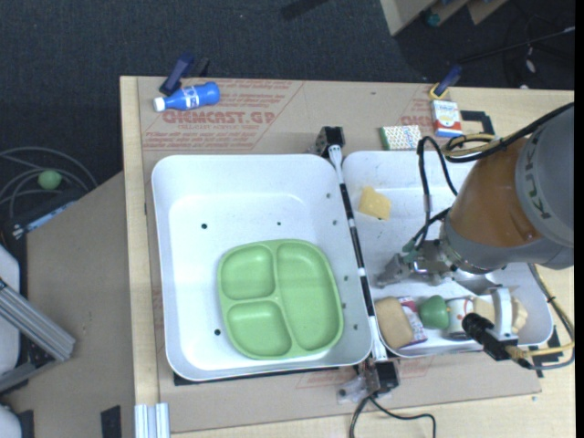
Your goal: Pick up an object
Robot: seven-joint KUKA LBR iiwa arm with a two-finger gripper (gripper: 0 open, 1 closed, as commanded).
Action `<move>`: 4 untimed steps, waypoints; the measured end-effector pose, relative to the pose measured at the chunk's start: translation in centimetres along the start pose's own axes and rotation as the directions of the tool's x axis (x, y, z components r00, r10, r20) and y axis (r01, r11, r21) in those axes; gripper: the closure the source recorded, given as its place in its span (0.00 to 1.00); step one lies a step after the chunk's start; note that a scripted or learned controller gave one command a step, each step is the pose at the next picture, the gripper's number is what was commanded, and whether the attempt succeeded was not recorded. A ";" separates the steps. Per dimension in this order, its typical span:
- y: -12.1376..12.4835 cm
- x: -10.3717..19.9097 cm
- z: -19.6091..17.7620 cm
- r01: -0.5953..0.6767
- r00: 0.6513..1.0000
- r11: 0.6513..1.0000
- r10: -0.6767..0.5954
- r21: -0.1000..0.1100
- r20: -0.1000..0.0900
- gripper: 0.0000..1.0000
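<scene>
The tan block (391,320) is being taken as the likeliest thing to be picked, since it is lying closest to the pincer (397,272). It is being shown in the near-left corner of the right bin (401,167), just to the near-edge side of the pincer and close against the bin's left wall. Its long axis is judged to be running roughly from far edge to near edge. It is being seen as pale brown with a rounded far end, and a red-and-white strip is lying along its right side. A green round toy (436,311) is lying just beside it, and a yellow wedge (374,203) is sitting well apart toward the far edge. How far the pincer is open cannot be told, and nothing is being seen held in it. A green divided plate (278,299) is resting in the left bin (182,208).
</scene>
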State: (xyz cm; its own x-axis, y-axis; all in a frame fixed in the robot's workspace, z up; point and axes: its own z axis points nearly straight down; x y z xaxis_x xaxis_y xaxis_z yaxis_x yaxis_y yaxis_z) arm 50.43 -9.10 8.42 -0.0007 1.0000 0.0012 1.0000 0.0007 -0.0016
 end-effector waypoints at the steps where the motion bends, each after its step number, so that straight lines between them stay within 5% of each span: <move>1: -2.6 -4.7 0.0 -0.003 1.000 1.000 0.003 0.000 0.001 0.00; 2: -2.5 -4.6 -1.0 -0.002 1.000 1.000 0.002 -0.002 0.001 1.00; 3: -2.5 -4.7 -1.0 -0.003 1.000 1.000 0.003 -0.002 0.001 0.00; 4: 0.6 -13.3 -19.4 -0.002 1.000 1.000 0.002 -0.006 0.004 0.00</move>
State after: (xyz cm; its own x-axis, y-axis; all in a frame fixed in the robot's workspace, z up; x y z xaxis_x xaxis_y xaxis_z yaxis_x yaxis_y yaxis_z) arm 51.10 -22.39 27.81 0.0009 1.0000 -0.0033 1.0000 -0.0009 0.0045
